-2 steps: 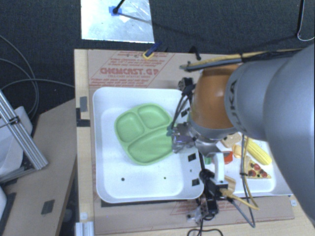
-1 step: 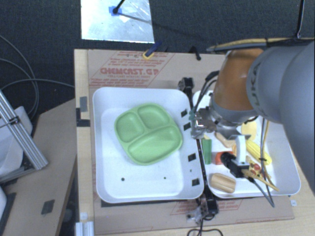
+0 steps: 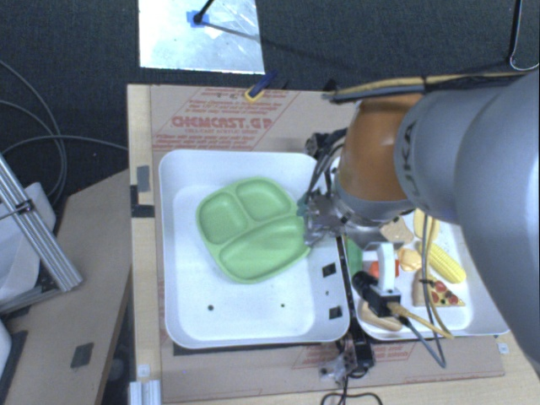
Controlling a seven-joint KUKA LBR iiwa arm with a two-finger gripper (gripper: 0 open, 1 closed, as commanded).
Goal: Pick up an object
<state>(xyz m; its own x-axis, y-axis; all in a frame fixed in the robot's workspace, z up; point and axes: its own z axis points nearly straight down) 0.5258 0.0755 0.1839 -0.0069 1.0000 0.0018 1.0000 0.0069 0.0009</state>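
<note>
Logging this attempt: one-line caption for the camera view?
Tool at the green divided plate's right edge in the left bin.

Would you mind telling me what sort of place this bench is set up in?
Probably a robotics lab: a grey arm reaches over two white bins on a cardboard-covered bench, with a green divided plate and toy food as test objects.

A single fixed camera looks down at a slant from above the bench (image 3: 211,112), taking in both white bins (image 3: 181,310).
</note>
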